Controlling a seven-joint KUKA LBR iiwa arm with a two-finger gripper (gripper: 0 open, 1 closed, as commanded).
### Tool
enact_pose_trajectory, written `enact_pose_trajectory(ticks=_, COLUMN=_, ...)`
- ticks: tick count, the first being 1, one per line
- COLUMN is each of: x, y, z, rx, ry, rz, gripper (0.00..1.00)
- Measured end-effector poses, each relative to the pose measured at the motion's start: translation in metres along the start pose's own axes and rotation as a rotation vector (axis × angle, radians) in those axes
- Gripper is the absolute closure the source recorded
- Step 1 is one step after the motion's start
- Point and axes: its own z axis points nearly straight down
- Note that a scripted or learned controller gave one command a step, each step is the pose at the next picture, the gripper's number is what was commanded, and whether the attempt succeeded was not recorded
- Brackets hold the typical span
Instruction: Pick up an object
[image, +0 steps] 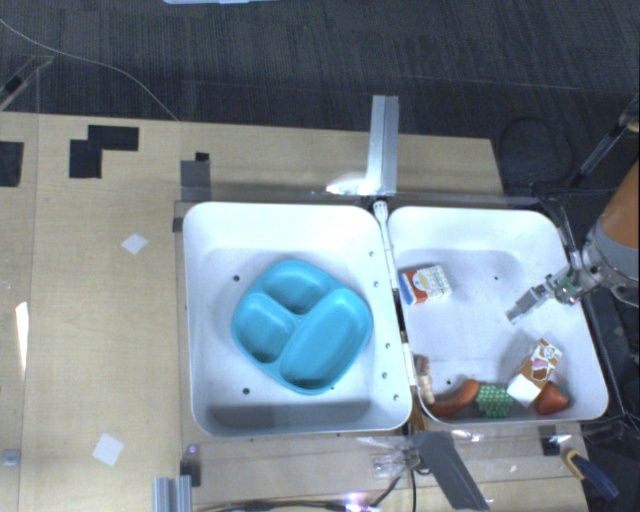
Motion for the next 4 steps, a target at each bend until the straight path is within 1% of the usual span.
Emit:
enact_pose_trajectory(ticks=1, x=0.036, y=0.008, z=0.032, rx=0.001, ry=0.002, rz=0.105, gripper=0.0)
enact_pose_trajectory(ticks=2, x=0.038, y=-0.042, z=0.033, rx=0.001, ry=0.001, rz=-0.009, gripper=0.0)
enact_pose_trajectory(ticks=3, x=0.085, y=-0.019, z=0.07, rx=-0.005, ry=-0.005, rz=0.094, gripper=0.0)
enact_pose_trajectory(ticks=4, x=0.085, y=-0.019, z=0.07, rx=-0.005, ry=-0.005, rz=0.094, gripper=0.0)
